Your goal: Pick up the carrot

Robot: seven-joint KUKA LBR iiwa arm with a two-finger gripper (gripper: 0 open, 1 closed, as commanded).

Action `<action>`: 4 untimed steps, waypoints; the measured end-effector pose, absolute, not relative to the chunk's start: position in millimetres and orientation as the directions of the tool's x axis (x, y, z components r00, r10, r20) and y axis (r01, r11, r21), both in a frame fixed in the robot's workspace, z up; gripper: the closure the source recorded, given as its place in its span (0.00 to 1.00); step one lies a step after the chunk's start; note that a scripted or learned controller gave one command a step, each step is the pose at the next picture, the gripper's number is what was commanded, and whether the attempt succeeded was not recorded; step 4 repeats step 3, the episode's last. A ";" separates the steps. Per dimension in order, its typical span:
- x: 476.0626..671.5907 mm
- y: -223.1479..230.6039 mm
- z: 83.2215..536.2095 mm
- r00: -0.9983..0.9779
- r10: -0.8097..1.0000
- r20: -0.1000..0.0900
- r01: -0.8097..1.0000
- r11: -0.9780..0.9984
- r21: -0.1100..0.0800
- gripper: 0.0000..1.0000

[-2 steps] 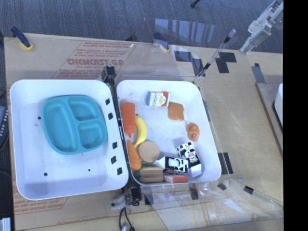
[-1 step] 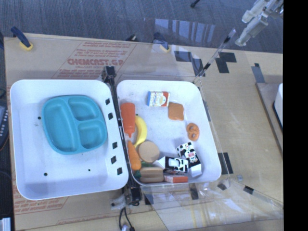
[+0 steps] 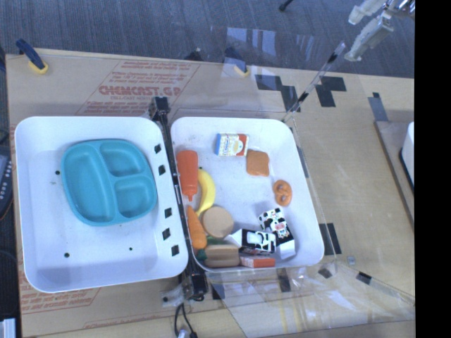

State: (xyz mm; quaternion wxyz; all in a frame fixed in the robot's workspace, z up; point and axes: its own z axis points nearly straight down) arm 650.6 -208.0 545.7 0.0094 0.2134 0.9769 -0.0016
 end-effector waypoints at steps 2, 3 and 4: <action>651.5 -207.6 559.3 -0.895 0.444 -0.038 0.444 0.896 0.001 1.00; 651.6 -207.6 558.9 -0.895 0.444 -0.037 0.444 0.896 0.001 0.00; 651.6 -207.6 558.9 -0.895 0.444 -0.037 0.444 0.896 0.001 0.00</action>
